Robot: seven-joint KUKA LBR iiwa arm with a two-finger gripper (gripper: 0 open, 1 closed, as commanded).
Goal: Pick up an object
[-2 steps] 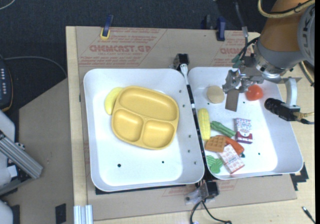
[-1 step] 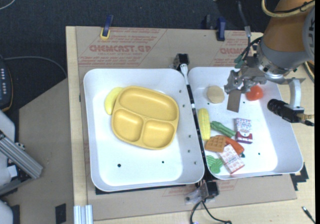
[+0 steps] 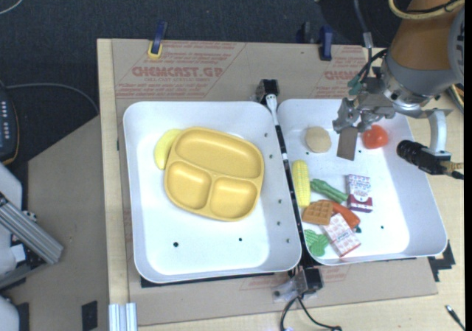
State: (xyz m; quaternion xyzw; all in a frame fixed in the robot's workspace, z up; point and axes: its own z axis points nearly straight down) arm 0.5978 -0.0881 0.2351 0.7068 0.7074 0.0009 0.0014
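My gripper (image 3: 346, 144) hangs over the back of the right bin (image 3: 420, 208). It sits between a beige round bun (image 3: 318, 139) on its left and a red tomato (image 3: 375, 136) on its right, close to both. I see nothing held in it. Toward the front of this bin lie a yellow corn cob (image 3: 300, 180), a green pod (image 3: 329, 190), a brown waffle (image 3: 318, 211), an orange carrot (image 3: 346, 216), a red-and-white carton (image 3: 360, 192), a checked red packet (image 3: 342, 236) and a green leafy piece (image 3: 315, 240).
The left bin (image 3: 147, 234) holds a yellow three-compartment tray (image 3: 214, 173), with a pale yellow piece (image 3: 163, 148) poking out at its left edge. A black divider strip (image 3: 279, 138) runs between the bins. Clamps (image 3: 155, 46) hold the board at the back.
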